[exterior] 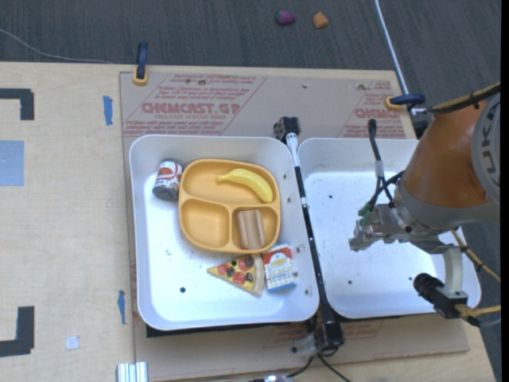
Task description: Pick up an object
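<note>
Gripper (pixel 367 235) over right bin (pixel 342 293), finger state unclear. I see can (pixel 167 180) at left bin (pixel 159 293) 10 o'clock, easiest target. I'd travel left, centre over can, descend straight.

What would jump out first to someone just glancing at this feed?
The yellow divided plate in the left bin, with a banana in its top compartment and a hot dog in its lower right one. Then the arm's orange band over the right bin. Around the plate lie a can, a pizza slice and a small carton.
</note>
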Available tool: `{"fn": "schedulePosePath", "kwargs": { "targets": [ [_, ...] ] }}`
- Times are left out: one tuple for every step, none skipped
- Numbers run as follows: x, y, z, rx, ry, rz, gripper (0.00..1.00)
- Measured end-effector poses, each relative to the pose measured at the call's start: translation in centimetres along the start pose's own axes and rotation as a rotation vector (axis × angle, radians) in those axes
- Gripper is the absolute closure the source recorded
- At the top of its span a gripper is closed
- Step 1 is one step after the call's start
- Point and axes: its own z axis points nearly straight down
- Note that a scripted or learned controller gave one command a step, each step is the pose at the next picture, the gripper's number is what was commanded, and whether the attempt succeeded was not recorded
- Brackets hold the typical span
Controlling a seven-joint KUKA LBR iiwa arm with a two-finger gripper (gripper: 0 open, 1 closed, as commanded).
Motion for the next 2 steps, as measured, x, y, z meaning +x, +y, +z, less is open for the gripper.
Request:
{"fn": "schedulePosePath", "kwargs": {
  "targets": [
    [5.8, 0.1, -2.2, -0.003, 0.002, -0.002, 1.0],
    [7.8, 0.0, -2.3, -0.002, 0.001, -0.002, 1.0]
  ]
}}
